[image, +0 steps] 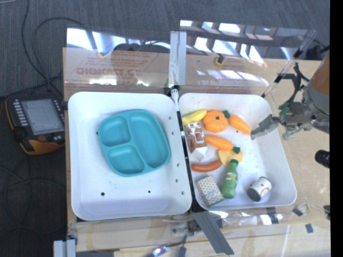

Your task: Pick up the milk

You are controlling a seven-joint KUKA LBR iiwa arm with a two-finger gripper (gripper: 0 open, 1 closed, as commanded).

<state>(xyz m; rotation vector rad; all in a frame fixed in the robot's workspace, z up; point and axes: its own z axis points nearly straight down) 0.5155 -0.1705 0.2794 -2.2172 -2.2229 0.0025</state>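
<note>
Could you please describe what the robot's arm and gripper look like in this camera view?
At the view's right edge, the grey arm with its orange band ends in a grey-and-black metal gripper of blocky, angular parts. A flat grey finger juts toward the right white bin. Thin dark cables run up from the wrist.

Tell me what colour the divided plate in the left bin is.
Turquoise blue, plain, seen clearly in the camera view: the divided plate.

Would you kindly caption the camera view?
Hand hovers at the right bin, apart from the milk.
</note>
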